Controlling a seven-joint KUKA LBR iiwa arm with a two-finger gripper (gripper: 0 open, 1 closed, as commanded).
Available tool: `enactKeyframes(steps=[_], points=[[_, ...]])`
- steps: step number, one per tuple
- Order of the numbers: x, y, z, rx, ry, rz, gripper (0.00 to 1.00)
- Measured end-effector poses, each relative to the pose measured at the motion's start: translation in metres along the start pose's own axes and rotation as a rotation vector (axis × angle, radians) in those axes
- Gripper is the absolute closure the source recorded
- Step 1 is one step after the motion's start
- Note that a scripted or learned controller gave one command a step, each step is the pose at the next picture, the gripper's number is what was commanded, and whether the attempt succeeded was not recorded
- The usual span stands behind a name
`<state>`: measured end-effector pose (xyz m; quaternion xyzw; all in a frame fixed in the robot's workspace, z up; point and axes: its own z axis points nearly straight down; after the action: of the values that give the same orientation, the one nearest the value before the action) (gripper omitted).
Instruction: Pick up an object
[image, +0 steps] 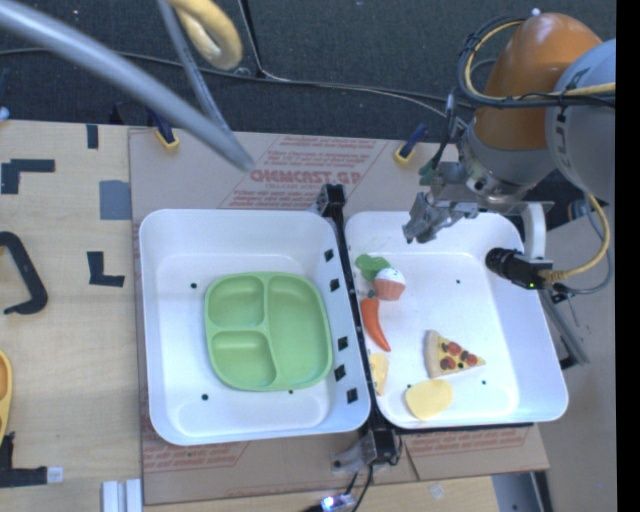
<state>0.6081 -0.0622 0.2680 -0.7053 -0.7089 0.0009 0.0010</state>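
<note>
the gripper (425, 225) hangs over the upper left part of the right bin (500, 300), its fingers slightly apart with nothing between them. below it, along the bin's left side, lie a radish (388, 284) and a carrot (374, 322); a pizza slice (450, 354) and a yellow chip (429, 399) sit lower right. a green divided plate (267, 330) rests in the left bin (170, 250).

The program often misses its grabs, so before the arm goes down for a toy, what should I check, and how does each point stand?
1. Gripper over the right bin: ok, near its back rim.
2. Fingers open: cannot tell.
3. Gripper free of toys: ok.
4. Pizza slice apart from neighbours: ok.
5. Carrot away from the wall: not ok, beside the divider.
6. Gripper above a toy: not ok.
</note>
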Motion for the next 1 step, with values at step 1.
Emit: enactKeyframes(steps=[1], points=[[0.0533, 0.0085, 0.0194, 0.0, 0.0, -0.001, 1.0]])
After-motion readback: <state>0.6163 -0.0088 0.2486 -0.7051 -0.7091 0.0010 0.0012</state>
